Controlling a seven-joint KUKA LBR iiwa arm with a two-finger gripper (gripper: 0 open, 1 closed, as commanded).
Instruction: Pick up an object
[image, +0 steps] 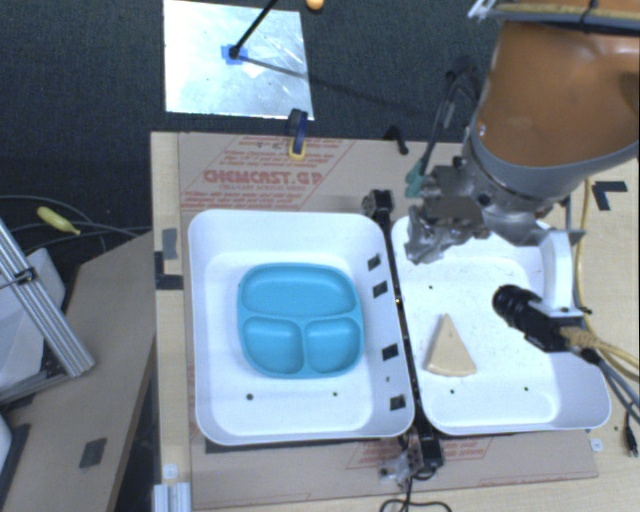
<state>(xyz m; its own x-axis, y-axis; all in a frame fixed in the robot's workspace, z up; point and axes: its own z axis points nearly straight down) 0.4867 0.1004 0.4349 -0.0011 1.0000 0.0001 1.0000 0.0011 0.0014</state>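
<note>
Above the right bin (560, 400), the claw (428, 243) grips nothing; its opening is unclear.

one fixed camera looks down at a slant from above the bench; both white bins (300, 225) lie below and left of the gripper (432, 235).
</note>
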